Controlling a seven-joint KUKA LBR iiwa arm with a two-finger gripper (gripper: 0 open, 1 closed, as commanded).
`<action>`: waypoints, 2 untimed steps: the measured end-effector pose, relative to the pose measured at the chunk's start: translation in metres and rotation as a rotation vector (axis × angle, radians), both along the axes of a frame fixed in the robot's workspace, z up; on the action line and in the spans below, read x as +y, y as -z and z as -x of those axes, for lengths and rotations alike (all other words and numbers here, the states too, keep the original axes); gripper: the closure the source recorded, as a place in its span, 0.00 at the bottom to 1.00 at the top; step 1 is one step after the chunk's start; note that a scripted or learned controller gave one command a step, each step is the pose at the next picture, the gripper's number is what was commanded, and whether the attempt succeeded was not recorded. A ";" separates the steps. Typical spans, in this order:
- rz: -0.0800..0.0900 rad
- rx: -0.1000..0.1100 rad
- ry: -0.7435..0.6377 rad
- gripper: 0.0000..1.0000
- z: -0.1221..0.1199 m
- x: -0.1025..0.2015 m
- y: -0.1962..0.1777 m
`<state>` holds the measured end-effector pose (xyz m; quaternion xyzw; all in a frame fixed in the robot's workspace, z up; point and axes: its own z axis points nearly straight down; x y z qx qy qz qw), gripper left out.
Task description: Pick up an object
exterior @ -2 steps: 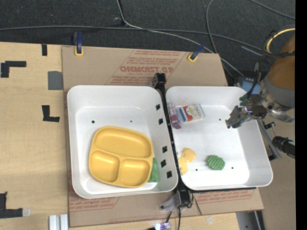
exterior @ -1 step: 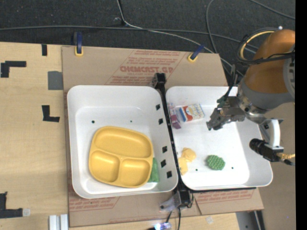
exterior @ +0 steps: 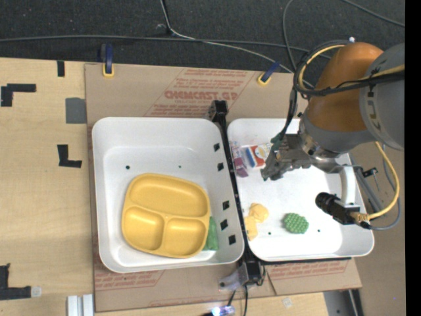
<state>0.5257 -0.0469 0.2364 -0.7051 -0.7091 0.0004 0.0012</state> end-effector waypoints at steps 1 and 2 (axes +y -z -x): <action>0.000 -0.001 -0.002 1.00 0.006 0.054 -0.007; 0.000 0.002 -0.001 1.00 0.018 0.111 0.009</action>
